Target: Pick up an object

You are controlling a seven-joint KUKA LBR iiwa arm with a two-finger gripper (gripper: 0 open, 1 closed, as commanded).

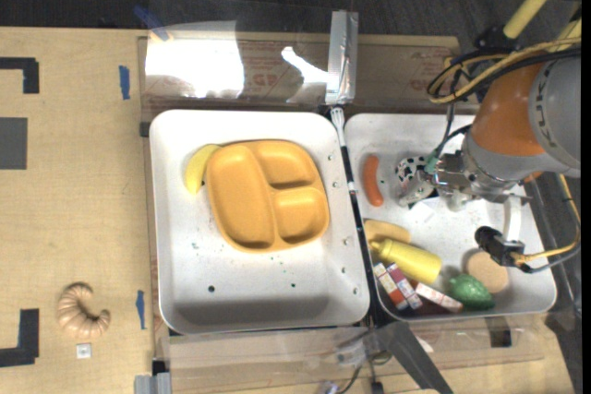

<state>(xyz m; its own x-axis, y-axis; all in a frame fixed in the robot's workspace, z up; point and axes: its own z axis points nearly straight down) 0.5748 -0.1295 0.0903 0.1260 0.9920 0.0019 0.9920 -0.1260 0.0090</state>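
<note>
The grey arm with its orange band reaches in from the right edge of the frame over the right white bin. Its tool sits in that bin's upper middle, low over the floor. Just left of the tool lies a small orange-red sausage-shaped toy, near but apart from it. Whether the tool has hold of anything I cannot tell (the end is a dark, speckled blur from here). Below it, toward the bin's lower edge, lie a yellow squeeze bottle, a green lumpy toy and a tan round piece. The left white bin holds an orange divided plastic tray.
</note>
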